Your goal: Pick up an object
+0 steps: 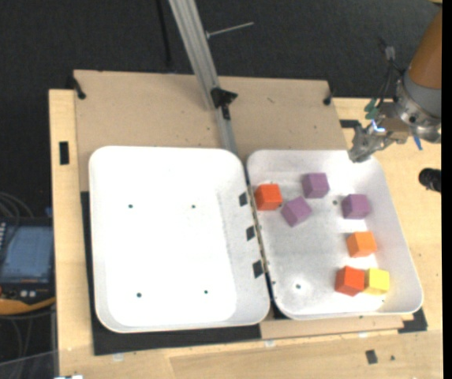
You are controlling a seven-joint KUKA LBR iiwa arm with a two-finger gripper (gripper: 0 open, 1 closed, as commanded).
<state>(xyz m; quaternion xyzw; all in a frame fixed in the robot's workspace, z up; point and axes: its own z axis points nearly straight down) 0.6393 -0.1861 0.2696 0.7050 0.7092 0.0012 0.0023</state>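
Arm: grey with an orange band, entering at the upper right of the frame, its wrist over the table just past the right bin's upper right corner.
End effector (361,150): hangs at the upper right corner of the right bin, above the rim; whether it is released or clenched cannot be told, and nothing can be seen held in it.
Right bin (395,212): shallow, white, in the right half of the frame, holding seven small blocks.
Orange cube by the divider (268,197): upper left part of the right bin, near the edge shared with the left bin.
Upper purple cube (315,185): upper middle of the right bin, right of that orange cube.
Tilted purple cube (296,211): just below and left of the upper purple cube, close to it.
Right purple cube (356,205): towards the bin's right side, the block nearest the end effector, yet apart from it.
Middle orange cube (360,244): below the right purple cube.
Lower orange cube (351,279): lower right of the bin, touching the yellow cube (379,280) on its right.
Left bin (107,235): white, left of centre, beside the right bin.
Table (64,219): pale wood, bearing both bins.
Metal pole (198,50): slants from the top centre down to the bins' shared upper edge.
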